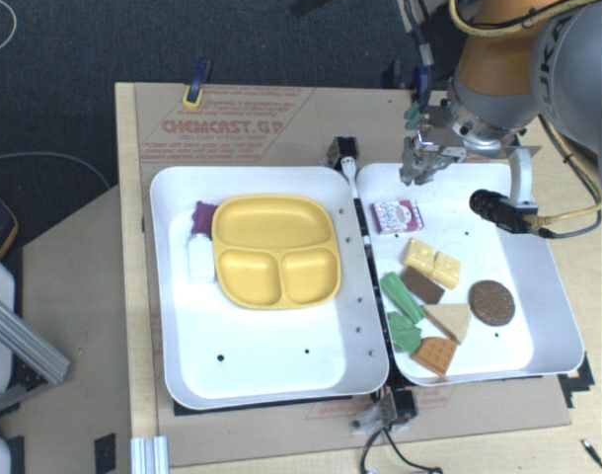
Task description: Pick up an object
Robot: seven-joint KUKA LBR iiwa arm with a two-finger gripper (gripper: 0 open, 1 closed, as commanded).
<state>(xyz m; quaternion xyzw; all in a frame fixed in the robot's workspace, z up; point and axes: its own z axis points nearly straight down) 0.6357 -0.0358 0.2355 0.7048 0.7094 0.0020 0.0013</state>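
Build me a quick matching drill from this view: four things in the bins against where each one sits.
Things:
1. yellow three-compartment plastic tray
2. round brown cookie
3. small pink wrapped packet
4. orange waffle-patterned square

Places:
A. right bin, far end, near the gripper
B. left bin
C. right bin, near edge
D. right bin, right of the tan wedge

Pairs: 1-B, 2-D, 3-A, 4-C

Bright even overhead light, soft shadows, slightly soft focus.

A brown bench (281, 117) bears two white bins, left bin (173, 294) beside right bin (543, 304)
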